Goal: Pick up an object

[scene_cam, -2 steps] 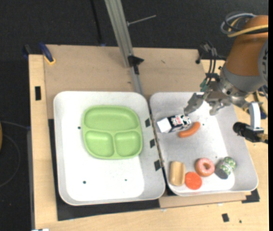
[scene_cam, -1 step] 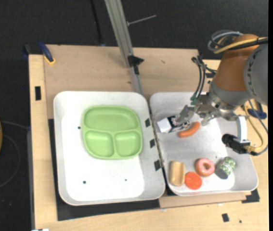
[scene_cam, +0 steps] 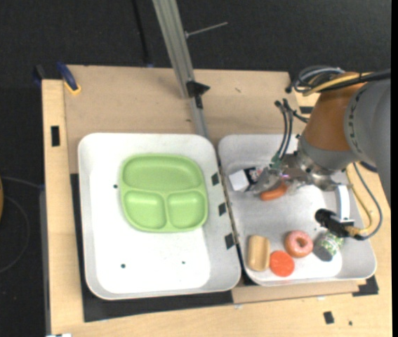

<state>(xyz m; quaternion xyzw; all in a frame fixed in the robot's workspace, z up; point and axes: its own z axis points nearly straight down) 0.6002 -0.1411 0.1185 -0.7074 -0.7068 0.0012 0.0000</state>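
Note:
My gripper (scene_cam: 265,182) hangs over the upper left part of the right bin (scene_cam: 356,269), on the arm that reaches in from the right. A small orange carrot-like piece (scene_cam: 274,194) lies directly beneath and against the gripper; whether it is held cannot be made out. Along the bin's front lie a tan bread roll (scene_cam: 257,252), a red-orange tomato (scene_cam: 281,263), a pink doughnut (scene_cam: 298,243) and a small green-and-grey can (scene_cam: 328,246).
The left bin (scene_cam: 100,258) holds a green divided plate (scene_cam: 163,192). A grey metal post (scene_cam: 177,48) slants up from between the bins at the back. A black-tipped white part (scene_cam: 335,220) and cables hang off the arm over the right bin.

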